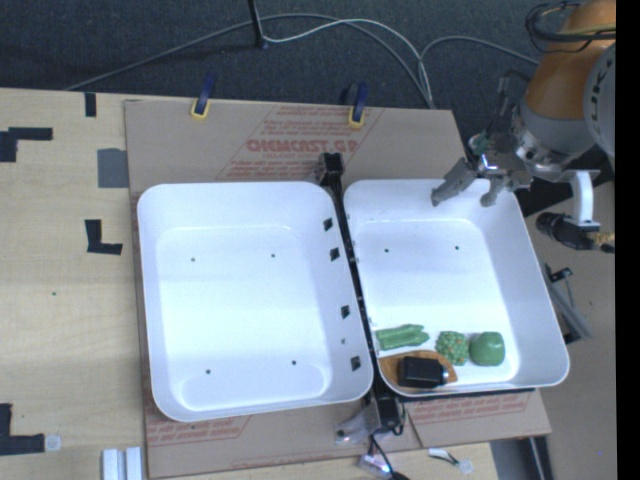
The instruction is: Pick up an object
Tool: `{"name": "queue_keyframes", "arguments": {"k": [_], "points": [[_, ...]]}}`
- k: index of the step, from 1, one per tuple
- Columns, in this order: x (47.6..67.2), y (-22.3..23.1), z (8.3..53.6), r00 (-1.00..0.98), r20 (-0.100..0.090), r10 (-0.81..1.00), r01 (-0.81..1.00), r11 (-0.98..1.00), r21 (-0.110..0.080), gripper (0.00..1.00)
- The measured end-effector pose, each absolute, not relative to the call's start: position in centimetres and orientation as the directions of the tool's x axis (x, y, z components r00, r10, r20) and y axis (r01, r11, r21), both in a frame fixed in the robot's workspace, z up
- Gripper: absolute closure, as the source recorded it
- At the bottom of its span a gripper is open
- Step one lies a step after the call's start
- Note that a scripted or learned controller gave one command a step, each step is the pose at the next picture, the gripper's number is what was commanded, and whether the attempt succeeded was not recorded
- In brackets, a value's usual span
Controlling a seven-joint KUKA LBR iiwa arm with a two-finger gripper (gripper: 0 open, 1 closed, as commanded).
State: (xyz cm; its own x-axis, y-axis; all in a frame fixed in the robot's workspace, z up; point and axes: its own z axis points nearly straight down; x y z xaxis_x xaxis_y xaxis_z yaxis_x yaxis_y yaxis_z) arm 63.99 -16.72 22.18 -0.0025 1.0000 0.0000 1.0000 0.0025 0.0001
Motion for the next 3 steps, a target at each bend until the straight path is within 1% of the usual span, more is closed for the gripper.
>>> {"name": "queue_keyframes", "arguments": {"k": [1,2,3], "points": [[56.9,-19.1,21.5,0.003,-0.001,1.000,1.000,-0.003,-0.001,0.00],[64.1,-18.0,21.9,-0.003,0.000,1.000,1.000,0.003,0.000,0.00],[58.6,-18.8,21.0,0.001,0.000,1.000,1.000,-0.001,-0.001,0.00]]}}
